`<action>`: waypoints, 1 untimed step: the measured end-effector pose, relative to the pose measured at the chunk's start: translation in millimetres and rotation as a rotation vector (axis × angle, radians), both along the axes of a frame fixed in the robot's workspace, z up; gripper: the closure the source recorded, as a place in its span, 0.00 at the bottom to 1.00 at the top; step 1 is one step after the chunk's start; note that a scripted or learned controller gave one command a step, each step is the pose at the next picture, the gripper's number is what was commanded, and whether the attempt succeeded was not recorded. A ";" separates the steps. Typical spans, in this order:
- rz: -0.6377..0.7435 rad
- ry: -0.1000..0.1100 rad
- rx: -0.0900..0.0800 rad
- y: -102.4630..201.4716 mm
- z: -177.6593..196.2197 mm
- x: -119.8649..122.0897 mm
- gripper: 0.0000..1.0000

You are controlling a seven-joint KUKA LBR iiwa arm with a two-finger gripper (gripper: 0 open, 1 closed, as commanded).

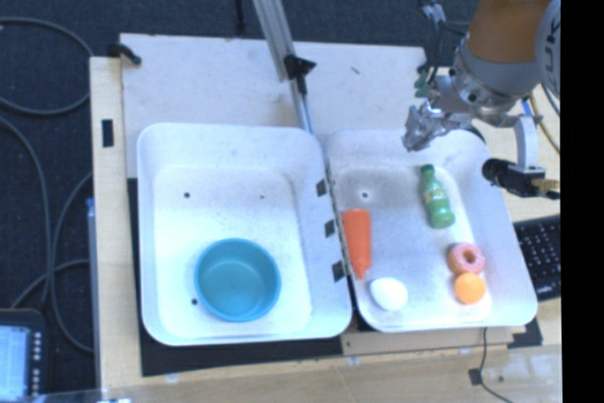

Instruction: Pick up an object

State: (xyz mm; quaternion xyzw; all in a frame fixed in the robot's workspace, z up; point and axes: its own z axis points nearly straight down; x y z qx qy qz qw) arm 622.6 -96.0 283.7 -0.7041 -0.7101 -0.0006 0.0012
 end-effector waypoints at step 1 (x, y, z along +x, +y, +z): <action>-0.001 0.003 -0.001 46.1 -20.1 -20.4 1.00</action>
